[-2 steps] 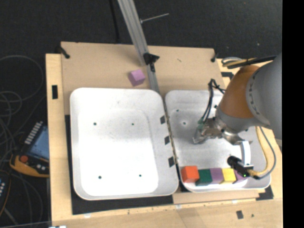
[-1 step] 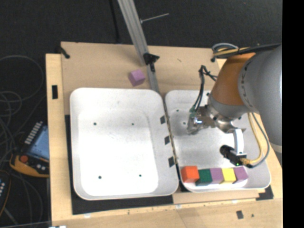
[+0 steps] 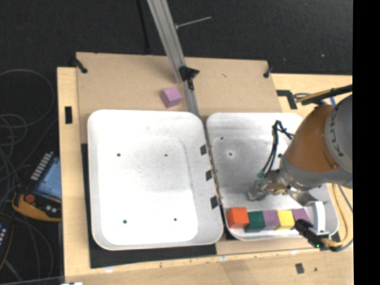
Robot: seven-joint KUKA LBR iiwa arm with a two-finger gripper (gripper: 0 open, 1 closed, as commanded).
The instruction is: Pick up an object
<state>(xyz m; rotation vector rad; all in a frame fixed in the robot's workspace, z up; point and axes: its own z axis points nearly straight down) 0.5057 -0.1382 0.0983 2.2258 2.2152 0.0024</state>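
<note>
The grey robot arm with the orange band [image 3: 320, 144] reaches in from the right side and bends down over the right shallow white plastic bin [image 3: 237, 141]. Its two-finger metal jaws [image 3: 261, 190] hang low over the floor of this bin, in the lower middle part of it. The view from above does not let one tell whether the jaws are wide or narrow, and no object is seen between them. Just below the jaws, along the near wall of the same bin, a row of small foam cubes lies side by side, each touching its neighbour: an orange cube [image 3: 238, 217] at the left end, below and a little left of the jaws, then a dark green cube [image 3: 256, 219], a light purple cube [image 3: 271, 218], a yellow cube [image 3: 286, 218], and another purple cube [image 3: 298, 214] partly hidden under the arm, to the lower right of the jaws. The jaws are near the row but apart from it. Far to the upper left of the jaws, a lone lilac cube [image 3: 171, 97] sits on the brown cardboard sheet [image 3: 130, 82] of the worktop, outside both bins, just beside a slanted grey metal rail [image 3: 169, 37]. The left white bin [image 3: 148, 177] lies well to the left of the jaws, with its edge touching the right bin.
</note>
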